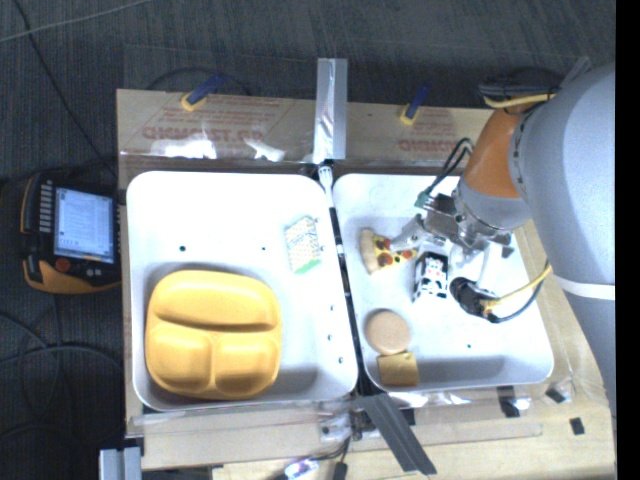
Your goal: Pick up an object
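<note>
Gripper (431, 274) down in right bin (520, 363) beside pizza slice toy (379, 251), grip state can't tell; reach step, next needs a centred close and lift.

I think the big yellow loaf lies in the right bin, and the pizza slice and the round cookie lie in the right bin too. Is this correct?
Not quite. The camera view shows the loaf in the left bin, not the right one. The rest holds: the pizza slice and the cookie lie in the right bin.
</note>
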`<act>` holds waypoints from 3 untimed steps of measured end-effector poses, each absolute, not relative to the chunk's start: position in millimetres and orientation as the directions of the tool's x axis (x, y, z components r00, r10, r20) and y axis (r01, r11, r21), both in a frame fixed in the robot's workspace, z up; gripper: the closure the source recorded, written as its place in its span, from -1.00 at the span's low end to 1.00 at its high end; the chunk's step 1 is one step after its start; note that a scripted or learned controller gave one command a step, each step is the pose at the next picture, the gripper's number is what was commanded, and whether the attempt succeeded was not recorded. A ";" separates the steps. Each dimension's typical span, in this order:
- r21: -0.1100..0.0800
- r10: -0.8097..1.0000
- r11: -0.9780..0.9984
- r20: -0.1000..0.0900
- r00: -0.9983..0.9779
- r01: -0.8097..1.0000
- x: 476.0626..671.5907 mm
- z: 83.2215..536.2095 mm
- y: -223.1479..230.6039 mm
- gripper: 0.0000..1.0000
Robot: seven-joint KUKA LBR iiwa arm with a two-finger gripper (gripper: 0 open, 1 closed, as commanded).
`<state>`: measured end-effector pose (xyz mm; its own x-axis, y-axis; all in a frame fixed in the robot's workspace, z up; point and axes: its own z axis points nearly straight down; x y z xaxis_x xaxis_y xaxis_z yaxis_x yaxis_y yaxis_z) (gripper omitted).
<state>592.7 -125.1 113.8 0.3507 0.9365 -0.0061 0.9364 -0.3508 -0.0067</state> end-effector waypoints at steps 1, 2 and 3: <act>-0.007 0.988 -0.155 -0.005 0.155 0.988 553.5 199.3 -155.0 -1.00; -0.008 0.989 -0.147 -0.003 0.147 0.989 571.0 106.2 -128.0 -1.00; -0.017 0.989 -0.146 -0.005 0.146 0.989 569.1 111.8 -127.4 1.00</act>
<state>569.1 -127.4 111.8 0.1462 0.9892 -0.0046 0.9891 -0.1463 -0.0169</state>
